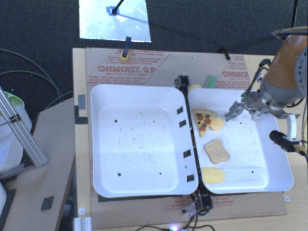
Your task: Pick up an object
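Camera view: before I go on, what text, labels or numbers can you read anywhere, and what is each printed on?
"CHEMCAST GP": red print on the brown protective sheet under the bins, behind the left bin.
"CHEMCAST": same red print, partly visible on the sheet behind the right bin; the end is cut off by the arm.
Fainter repeats of the print along the sheet's front edge are too small to read.
No readable marks on the bins, the toy foods or the claw.

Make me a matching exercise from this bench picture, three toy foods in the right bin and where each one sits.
Things:
1. pizza slice
2. bread slice
3. yellow piece

Places:
A. near the right bin's front edge
B. middle of the three, between the other two
C. farthest back, closest to the gripper

Pairs: 1-C, 2-B, 3-A
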`<action>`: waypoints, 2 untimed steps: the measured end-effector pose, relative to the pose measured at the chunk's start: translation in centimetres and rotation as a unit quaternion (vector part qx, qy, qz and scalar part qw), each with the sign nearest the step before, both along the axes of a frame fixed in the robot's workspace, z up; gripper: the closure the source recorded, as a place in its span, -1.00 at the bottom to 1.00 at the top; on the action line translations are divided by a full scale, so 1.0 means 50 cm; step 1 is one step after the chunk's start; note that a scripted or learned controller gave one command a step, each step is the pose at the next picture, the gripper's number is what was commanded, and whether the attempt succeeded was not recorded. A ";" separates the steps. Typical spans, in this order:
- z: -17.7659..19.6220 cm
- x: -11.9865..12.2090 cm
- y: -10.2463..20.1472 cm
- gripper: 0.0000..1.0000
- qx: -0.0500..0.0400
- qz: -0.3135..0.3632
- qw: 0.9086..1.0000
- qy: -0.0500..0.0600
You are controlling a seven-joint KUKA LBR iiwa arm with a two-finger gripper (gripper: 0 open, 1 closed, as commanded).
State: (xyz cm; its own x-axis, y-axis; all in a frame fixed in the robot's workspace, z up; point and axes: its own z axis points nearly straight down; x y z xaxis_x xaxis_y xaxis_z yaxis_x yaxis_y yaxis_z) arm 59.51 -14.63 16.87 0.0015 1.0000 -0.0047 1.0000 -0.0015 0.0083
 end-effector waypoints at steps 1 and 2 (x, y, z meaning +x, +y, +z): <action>-0.178 -0.068 0.133 -1.00 0.004 0.004 1.000 0.007; 0.042 -0.165 0.255 -1.00 0.004 0.006 1.000 0.001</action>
State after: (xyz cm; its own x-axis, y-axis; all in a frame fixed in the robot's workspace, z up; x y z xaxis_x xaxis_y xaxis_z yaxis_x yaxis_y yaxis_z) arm 51.27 -1.88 18.98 -0.0097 0.9999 0.0033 0.9999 0.0097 0.0055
